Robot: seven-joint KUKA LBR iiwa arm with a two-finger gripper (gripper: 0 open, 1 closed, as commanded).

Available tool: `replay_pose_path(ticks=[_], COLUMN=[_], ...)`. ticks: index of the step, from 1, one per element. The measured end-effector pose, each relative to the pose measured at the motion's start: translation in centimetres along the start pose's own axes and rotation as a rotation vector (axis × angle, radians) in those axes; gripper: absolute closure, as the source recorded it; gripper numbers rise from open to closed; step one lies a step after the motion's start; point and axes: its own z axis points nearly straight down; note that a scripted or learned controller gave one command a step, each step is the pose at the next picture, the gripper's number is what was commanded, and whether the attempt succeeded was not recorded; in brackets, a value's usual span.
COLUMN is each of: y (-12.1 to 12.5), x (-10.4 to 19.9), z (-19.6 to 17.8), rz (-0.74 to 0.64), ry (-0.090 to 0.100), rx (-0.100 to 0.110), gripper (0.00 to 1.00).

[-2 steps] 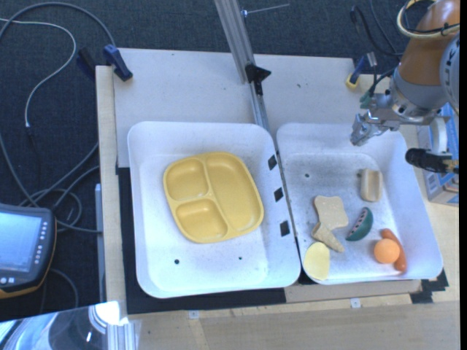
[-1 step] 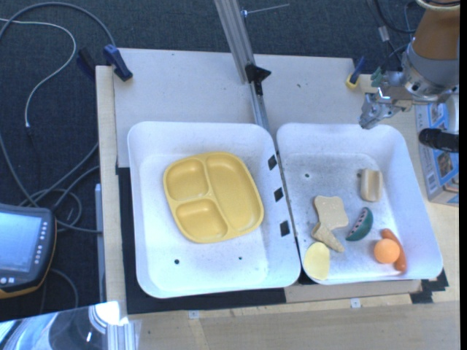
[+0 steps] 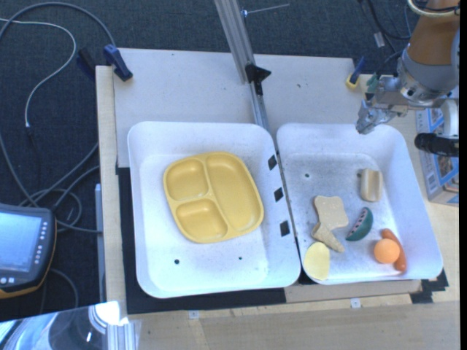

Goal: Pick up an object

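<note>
Above far rim of right bin (image 3: 408, 148), gripper (image 3: 367, 120) hangs clear of contents; I cannot tell its state from this angle. Risk as I judge it: descent here hits rim or bare floor, since objects cluster well apart at near end; round orange (image 3: 387, 251) may roll. Right bin holds bread roll (image 3: 370, 184), toast slice (image 3: 330, 211), watermelon wedge (image 3: 360, 224), yellow disc (image 3: 317, 260). Left bin (image 3: 146, 195) holds yellow divided plate (image 3: 212, 196)

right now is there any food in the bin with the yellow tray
No, the yellow tray lies alone in the left bin; the toy foods sit in the right bin.
</note>
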Motion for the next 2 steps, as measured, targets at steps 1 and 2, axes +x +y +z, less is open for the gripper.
replay_pose_path(ticks=[1, 2], y=[-1.2, -3.7], x=[5.4, 9.6], z=[-1.1, -1.8], rz=[-0.004, -0.004], ry=[0.003, 0.003], rx=[0.0, 0.001], gripper=[1.0, 1.0])
